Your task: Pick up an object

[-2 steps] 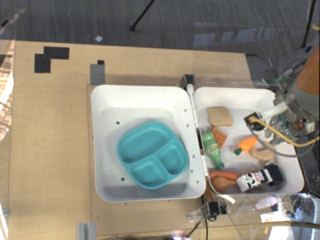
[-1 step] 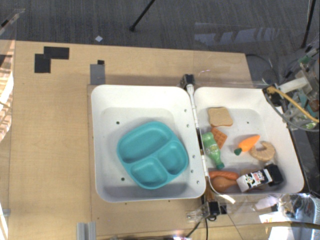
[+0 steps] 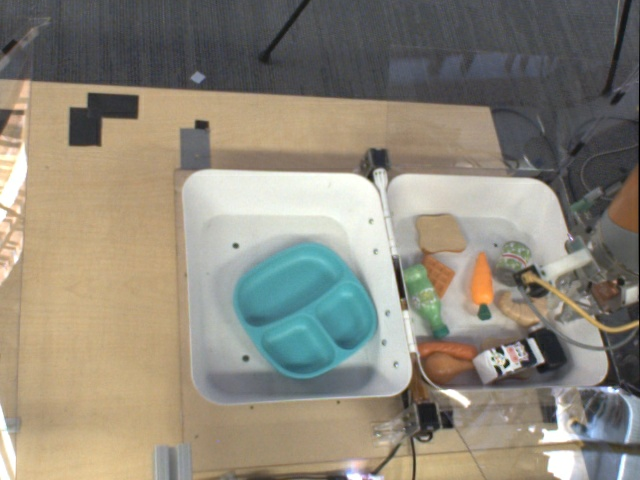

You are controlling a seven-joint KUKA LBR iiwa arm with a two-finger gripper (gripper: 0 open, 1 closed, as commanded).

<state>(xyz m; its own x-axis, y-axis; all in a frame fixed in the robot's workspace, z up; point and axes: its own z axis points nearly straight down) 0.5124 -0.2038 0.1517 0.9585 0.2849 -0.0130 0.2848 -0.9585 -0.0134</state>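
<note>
Camera view has the tool (image 3: 560, 265) at the right white bin's (image 3: 470, 190) far edge, grip state impossible to tell. Just beside it lies a beige toy piece (image 3: 517, 311); the crowded orange plastic carrot (image 3: 482, 281) could get nudged instead.

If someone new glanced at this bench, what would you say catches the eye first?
The teal divided plate stands out, lying alone in the left bin. Next comes the clutter in the right bin: an orange carrot, a green bottle and a slice of toast.
</note>
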